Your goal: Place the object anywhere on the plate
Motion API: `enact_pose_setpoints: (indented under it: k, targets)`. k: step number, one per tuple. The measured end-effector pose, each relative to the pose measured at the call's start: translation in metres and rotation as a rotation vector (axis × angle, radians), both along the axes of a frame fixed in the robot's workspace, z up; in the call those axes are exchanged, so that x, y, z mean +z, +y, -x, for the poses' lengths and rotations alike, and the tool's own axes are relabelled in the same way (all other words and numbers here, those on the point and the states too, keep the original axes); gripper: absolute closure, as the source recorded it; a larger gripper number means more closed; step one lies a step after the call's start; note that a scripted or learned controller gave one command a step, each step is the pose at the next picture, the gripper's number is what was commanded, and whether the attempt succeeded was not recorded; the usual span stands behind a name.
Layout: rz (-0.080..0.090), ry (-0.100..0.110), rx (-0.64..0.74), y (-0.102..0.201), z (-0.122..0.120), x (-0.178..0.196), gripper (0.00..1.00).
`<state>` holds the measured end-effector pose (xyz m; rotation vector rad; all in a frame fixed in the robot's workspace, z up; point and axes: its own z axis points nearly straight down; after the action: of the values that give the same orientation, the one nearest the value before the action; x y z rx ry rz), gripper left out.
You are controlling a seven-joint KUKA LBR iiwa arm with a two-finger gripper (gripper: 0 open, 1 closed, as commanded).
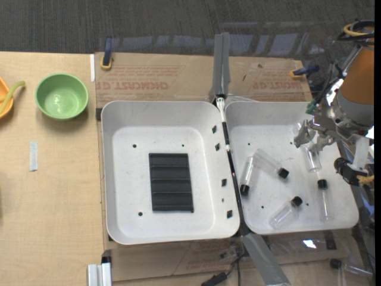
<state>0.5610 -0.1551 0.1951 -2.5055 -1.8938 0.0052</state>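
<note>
A black ribbed plate [171, 182] lies flat in the middle of the left white bin [119, 159]. Several clear tubes with black caps lie scattered in the right white bin [262, 130]. My gripper [312, 140] hangs over the upper right part of that bin, below the arm's orange band [360, 79]. One clear tube [313, 159] sits directly under the gripper, pointing toward the bin's front. Whether the tube is gripped or resting on the bin floor is unclear from this angle.
Other tubes lie at the right bin's left side [247, 170], centre [269, 162], front [284, 214] and right [324, 200]. A green bowl [62, 96] stands on the wooden table to the left. A metal divider [221, 64] runs between the bins at the back.
</note>
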Motion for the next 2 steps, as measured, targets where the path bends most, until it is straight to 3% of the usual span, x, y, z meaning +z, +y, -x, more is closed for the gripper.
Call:
enact_pose_setpoints:
  k: [1,2]
  targets:
    - [0.0,0.0,0.032,0.011,-0.071,-0.012,1.0]
    - [0.001,-0.003,0.169,0.02,-0.098,0.0,1.0]
